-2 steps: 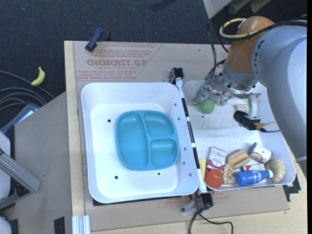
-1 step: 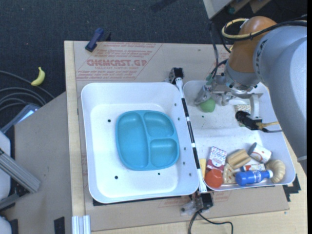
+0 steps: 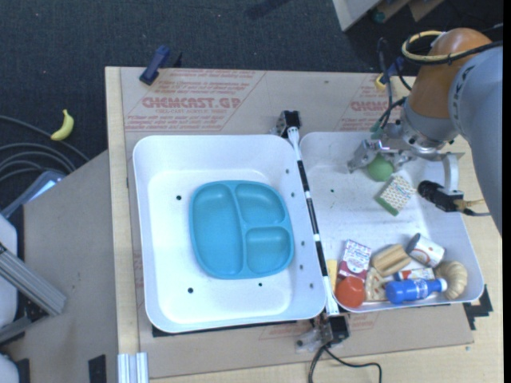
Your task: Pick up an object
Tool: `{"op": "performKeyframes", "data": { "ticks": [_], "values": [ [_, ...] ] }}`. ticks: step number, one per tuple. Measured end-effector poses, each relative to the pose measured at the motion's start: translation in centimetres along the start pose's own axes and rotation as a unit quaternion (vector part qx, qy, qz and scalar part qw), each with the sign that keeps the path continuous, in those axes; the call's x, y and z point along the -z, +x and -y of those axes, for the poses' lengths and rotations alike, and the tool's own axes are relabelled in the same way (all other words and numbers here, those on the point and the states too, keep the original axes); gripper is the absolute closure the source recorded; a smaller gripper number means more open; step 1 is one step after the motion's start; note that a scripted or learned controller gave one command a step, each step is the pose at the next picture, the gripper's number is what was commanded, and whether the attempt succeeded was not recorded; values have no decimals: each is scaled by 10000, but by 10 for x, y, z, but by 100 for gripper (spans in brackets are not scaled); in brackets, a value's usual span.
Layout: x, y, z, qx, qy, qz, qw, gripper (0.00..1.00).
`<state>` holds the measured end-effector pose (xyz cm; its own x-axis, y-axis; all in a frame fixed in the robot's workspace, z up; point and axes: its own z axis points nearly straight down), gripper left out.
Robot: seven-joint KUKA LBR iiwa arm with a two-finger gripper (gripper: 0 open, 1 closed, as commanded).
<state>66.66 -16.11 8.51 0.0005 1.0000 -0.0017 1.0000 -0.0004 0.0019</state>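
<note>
The end effector (image 3: 375,159) sits low in the right bin (image 3: 335,146), fingers clenched around a green ball (image 3: 382,168).

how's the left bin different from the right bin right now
The left bin holds one thing, a blue divided plate lying flat near its middle; the right bin holds many small items, most piled at its near end, among them a blue bottle and a croissant. The gripper hangs over the right bin, by a green object; nothing hangs over the left bin. Both are shallow, white and sit side by side.
</note>
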Motion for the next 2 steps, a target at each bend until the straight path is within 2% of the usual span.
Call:
{"op": "performKeyframes", "data": {
  "ticks": [1, 2],
  "values": [
    [1, -54, -2, 30, 43, -103, 9999, 0],
    [11, -59, -2, 21, 5, -33, 10000, 100]
  ]
}}
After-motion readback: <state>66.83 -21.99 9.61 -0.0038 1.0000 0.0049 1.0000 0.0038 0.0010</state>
